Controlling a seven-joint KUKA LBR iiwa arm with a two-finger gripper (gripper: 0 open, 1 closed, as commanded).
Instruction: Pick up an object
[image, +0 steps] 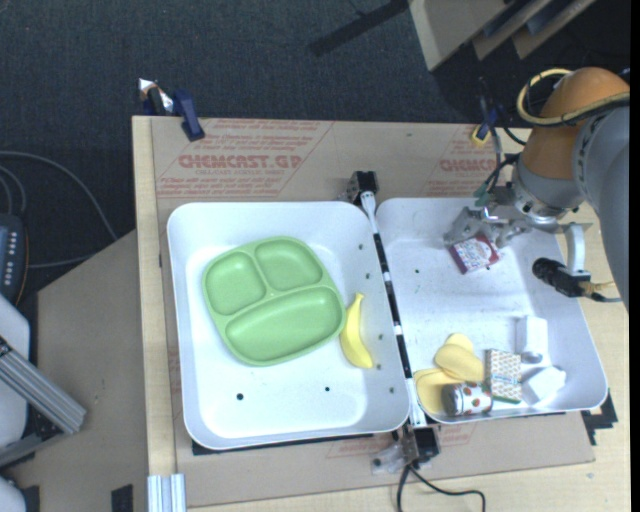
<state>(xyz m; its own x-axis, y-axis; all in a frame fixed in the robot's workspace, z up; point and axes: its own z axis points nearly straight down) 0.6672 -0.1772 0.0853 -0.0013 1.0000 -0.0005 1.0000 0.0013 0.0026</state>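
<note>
My gripper (478, 226) hangs over the far part of the right bin (430, 290), with the arm coming in from the right. A small red and white packet (475, 256) lies right under its tip, touching it or nearly so. I cannot see whether the packet is held. At the near end of the same bin there is a cluster: yellow pieces (452, 362), a small red and white can (468, 401), a patterned packet (504, 371) and white blocks (530, 334).
The left bin (190, 250) holds a green divided plate (270, 300) in its middle and a yellow banana (355, 333) against its right wall. A ridge with black clips (385, 290) separates the two bins.
</note>
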